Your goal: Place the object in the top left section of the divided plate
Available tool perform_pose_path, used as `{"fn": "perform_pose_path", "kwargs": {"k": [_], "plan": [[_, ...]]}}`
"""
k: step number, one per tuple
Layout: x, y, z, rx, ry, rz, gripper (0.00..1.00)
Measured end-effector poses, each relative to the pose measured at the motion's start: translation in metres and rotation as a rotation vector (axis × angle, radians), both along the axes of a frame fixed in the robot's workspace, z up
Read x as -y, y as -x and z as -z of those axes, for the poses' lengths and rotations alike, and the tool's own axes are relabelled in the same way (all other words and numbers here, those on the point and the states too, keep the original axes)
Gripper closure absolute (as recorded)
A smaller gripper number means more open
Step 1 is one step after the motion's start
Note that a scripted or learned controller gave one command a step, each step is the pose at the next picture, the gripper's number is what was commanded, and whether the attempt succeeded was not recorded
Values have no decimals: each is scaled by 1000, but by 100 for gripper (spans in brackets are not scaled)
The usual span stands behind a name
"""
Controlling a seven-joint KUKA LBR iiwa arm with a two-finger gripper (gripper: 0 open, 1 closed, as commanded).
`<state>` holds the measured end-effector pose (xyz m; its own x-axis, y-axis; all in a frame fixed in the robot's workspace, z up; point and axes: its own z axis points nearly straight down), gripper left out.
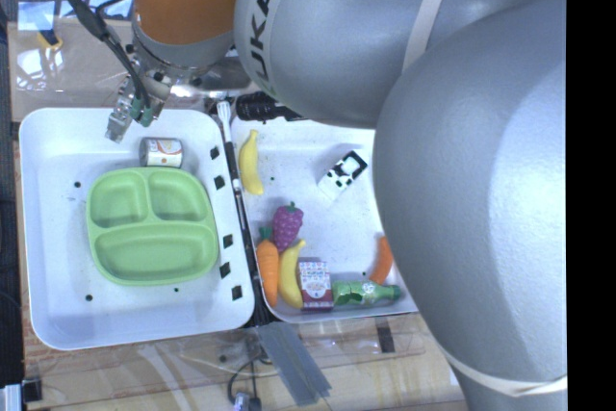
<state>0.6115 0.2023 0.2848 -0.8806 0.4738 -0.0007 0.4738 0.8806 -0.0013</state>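
Note:
A green divided plate [151,228] lies in the left white bin [48,207], with two small sections along its far side and one wide section nearer the camera. A small tin can [161,151] lies on its side on the bin floor, just beyond the plate's far rim. My gripper [123,117] hangs over the bin's far edge, up and to the left of the can and apart from it. Nothing shows between its tips. The big grey arm covers the upper right of the view.
The right bin [318,212] holds a banana [250,162], a black-and-white block [343,174], purple grapes [287,224], a carrot [268,271], a red-and-white box [314,285], a green bottle [367,294] and another orange piece [383,260]. A black divider [231,197] runs between the bins.

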Motion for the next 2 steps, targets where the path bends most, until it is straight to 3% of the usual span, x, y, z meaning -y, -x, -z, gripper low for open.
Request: {"fn": "perform_pose_path", "kwargs": {"k": [1, 2], "plan": [[20, -35, -54, 2, -1, -165, 100], [52, -38, -121, 3, 0, -356, 100]]}}
